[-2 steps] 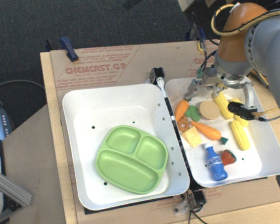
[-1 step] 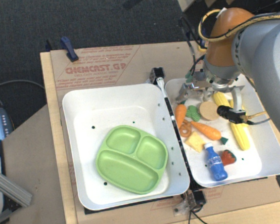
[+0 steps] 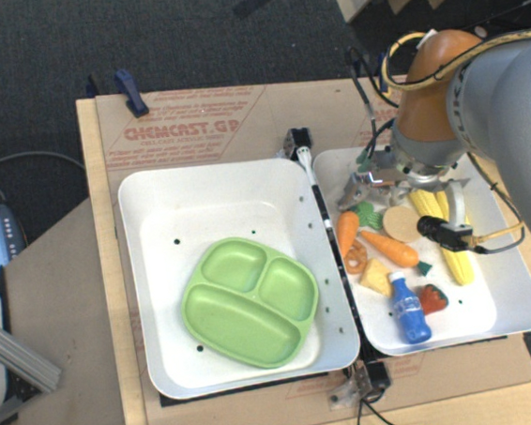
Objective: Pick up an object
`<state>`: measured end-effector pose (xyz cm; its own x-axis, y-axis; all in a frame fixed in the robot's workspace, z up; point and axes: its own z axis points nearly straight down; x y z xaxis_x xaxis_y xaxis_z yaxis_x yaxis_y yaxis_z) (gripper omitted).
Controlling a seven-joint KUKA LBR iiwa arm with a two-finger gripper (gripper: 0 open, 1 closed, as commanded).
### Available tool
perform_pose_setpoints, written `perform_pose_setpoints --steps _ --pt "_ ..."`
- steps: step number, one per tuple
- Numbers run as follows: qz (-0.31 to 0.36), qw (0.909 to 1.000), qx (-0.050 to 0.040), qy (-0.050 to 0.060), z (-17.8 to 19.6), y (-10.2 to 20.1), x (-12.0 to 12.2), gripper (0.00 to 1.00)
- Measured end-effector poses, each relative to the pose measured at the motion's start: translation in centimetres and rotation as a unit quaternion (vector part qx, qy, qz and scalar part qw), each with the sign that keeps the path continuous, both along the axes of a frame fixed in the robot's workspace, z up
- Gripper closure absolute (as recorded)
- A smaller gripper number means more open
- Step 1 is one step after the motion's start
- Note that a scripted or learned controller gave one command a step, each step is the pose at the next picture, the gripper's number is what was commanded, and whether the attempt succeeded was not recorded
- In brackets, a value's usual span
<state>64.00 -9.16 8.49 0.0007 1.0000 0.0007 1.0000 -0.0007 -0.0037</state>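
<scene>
Best done by dropping straight from above the right bin's (image 3: 519,307) far end, gripper (image 3: 382,183) width impossible to tell, onto the carrot (image 3: 389,248) lying mid-bin near the corn (image 3: 458,260), then closing across its narrow body, clear of the bottle (image 3: 408,312).

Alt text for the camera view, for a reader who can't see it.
The grey arm's gripper is over the far end of the right bin, beside toy food: a carrot, corn, a blue bottle. The left bin holds a green divided plate.
</scene>
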Motion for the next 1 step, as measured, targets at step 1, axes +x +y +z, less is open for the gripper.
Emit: perform_pose_setpoints --steps 1 --pt "0.0 1.0 -0.0005 -0.005 1.31 -0.03 0.33 1.0"
